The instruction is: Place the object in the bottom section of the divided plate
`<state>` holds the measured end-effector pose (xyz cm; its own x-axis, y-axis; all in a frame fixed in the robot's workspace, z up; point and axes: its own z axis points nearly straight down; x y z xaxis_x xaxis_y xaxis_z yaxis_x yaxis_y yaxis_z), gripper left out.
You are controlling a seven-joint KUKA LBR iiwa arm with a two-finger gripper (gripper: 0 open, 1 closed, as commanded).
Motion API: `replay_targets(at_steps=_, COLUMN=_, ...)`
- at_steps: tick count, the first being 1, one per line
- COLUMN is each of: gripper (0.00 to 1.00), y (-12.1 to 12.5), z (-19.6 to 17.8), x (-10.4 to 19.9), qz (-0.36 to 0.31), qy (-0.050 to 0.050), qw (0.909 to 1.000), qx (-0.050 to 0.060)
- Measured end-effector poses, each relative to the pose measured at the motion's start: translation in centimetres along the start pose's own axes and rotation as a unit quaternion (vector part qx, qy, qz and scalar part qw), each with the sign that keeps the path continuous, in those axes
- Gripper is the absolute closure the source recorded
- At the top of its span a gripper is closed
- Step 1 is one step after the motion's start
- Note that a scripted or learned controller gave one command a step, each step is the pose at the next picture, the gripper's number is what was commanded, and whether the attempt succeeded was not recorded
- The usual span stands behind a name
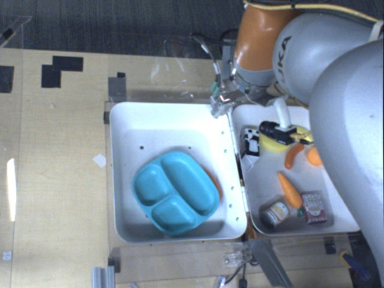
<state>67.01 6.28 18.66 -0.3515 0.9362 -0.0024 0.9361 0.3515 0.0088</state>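
1. The blue divided plate (177, 191) has three sections: a large one at 1 o'clock and smaller ones at 9 and 6 o'clock. It lies in the left bin (156, 125), toward 6 o'clock.
2. There are two bins and one plate. The right bin (258, 179) holds one carrot (289, 189), one can (276, 213), one small box (313, 207), one yellow item (277, 141) and two orange pieces (294, 156).
3. The plate's 6 o'clock rim is close to the bin wall, and bare floor spans 10 to 2 o'clock. The gripper (219, 105) hangs over the left bin's 1 o'clock corner. I cannot tell whether it is open or closed.
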Motion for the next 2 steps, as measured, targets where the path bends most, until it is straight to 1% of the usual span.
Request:
replay_targets(at_steps=1, gripper=1.0, y=-3.1, z=-1.3, x=-1.5, qz=-0.189, qy=0.0, qw=0.9819, qx=0.0)
replay_targets(at_steps=2, gripper=1.0, y=-2.9, z=-1.2, x=-2.9, qz=-0.125, qy=0.0, qw=0.9922, qx=0.0)
